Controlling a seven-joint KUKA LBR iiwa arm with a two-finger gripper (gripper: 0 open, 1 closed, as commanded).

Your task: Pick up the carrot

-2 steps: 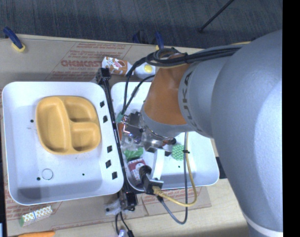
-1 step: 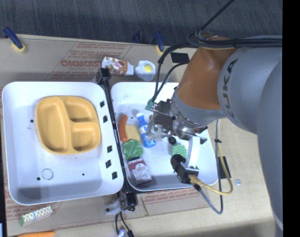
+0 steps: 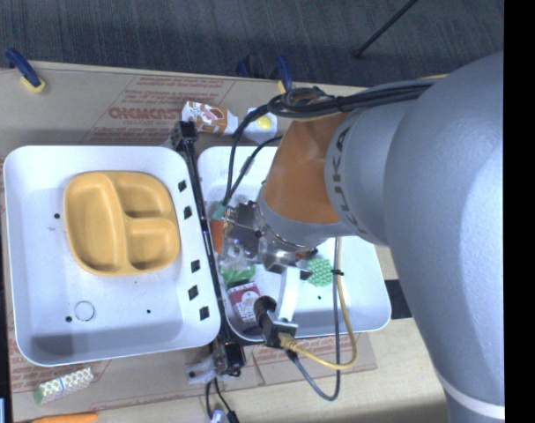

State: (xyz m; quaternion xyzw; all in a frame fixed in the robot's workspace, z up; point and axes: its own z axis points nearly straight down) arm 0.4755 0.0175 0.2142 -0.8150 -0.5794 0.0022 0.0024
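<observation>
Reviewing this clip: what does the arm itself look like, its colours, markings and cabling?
The arm is bulky, rounded and grey, with an orange band above the wrist and part of grey KUKA lettering beside it. Black cables loop over the band from the bench's far side, and a yellow cable curls below the metal gripper.

Two bins sit side by side on the tabletop (image 3: 91,104). The left bin (image 3: 38,324) holds a divided tray (image 3: 122,221) in its rear half. The arm (image 3: 399,183) reaches from the right over the right bin (image 3: 368,311), the pincer (image 3: 241,236) low near that bin's left wall, beside the carrot (image 3: 216,233). A packet (image 3: 244,301) lies in front of it, a studded ball (image 3: 320,270) to its right
</observation>
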